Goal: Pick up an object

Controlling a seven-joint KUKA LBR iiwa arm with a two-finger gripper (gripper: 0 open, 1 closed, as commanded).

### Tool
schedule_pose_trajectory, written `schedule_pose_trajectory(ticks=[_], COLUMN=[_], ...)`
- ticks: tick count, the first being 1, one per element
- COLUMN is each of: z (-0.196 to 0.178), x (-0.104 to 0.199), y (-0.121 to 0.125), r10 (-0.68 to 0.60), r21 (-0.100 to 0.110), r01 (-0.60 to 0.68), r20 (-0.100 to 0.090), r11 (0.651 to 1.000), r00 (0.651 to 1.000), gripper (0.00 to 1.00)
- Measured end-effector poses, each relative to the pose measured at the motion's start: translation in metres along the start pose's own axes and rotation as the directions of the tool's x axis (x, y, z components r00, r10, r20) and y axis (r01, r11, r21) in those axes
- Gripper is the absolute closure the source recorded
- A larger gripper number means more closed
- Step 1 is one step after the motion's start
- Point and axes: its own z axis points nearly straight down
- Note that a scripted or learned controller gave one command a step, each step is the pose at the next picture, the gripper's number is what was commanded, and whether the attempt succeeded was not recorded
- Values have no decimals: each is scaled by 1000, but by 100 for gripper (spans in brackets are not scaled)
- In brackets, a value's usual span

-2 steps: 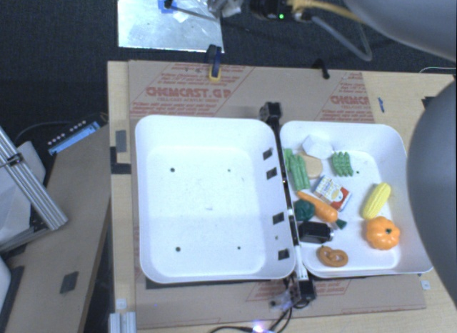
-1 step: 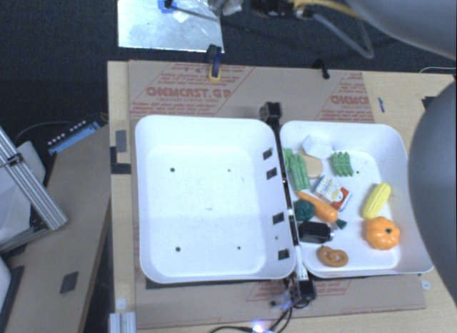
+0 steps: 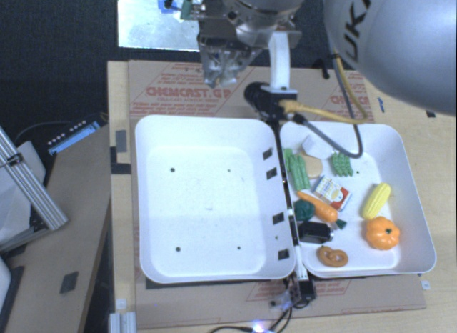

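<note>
The gripper hangs high above the far rim of the left bin, well apart from every object, so no pick is under way; I cannot tell whether its jaws are wide or narrow, as they blur against the surface. All the candidates lie in the right bin: a corn cob, an orange pumpkin, a carrot and a pretzel. A black item by the divider is hard to identify.
</note>
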Motion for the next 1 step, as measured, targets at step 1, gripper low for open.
schedule_pose_trajectory(ticks=[1], z=[-9], x=[-1], y=[51], r10=[7], r21=[-13], r01=[-7], r20=[-2], r11=[1000], r00=[1000], gripper=[100])
